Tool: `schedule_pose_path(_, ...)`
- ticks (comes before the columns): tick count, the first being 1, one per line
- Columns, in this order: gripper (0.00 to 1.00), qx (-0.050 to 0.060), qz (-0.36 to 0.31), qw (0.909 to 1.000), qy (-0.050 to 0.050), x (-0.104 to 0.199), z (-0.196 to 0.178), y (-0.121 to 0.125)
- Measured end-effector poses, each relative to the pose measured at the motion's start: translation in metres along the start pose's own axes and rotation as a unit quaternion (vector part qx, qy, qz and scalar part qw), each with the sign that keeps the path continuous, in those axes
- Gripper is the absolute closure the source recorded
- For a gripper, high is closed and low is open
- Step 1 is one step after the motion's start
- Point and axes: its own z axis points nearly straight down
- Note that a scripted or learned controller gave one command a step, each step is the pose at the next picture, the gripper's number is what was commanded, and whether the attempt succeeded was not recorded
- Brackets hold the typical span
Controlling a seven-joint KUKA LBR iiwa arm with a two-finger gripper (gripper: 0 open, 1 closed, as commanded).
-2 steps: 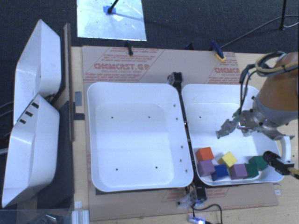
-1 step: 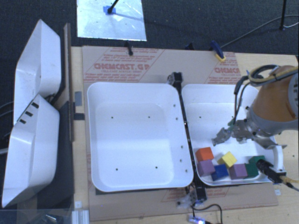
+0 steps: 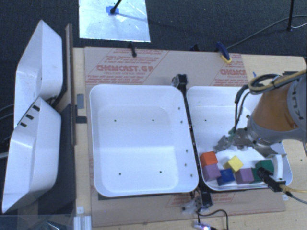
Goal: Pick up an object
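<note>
- Gripper (image 3: 224,143) hangs low over the right bin (image 3: 211,99), just above the orange block (image 3: 208,158); we cannot tell its state.
- We see the arm (image 3: 276,111) reaching in from the frame's right edge, bent downward.
- Along that bin's lower edge lie orange, yellow (image 3: 235,163), blue (image 3: 226,176), purple (image 3: 244,175) and what seems a green block (image 3: 265,166).
- Left bin (image 3: 139,138) sits beside it.

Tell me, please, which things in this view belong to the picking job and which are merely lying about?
For the job:
- gripper
- orange block
- yellow block
- blue block
- purple block
- green block
- right bin

Lying about:
- left bin
- blue clamp
- shiny sheet
</note>
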Motion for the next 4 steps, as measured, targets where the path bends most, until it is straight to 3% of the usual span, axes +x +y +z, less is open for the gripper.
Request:
schedule_pose_path(1,1.00,0.001,0.000,1.0000,0.000,0.000,-0.009,-0.001)
schedule_pose_path(3,1.00,-0.001,0.000,1.0000,0.000,0.010,-0.114,0.003)
schedule_pose_path(4,1.00,0.002,-0.002,1.0000,0.001,0.059,-0.106,0.013)
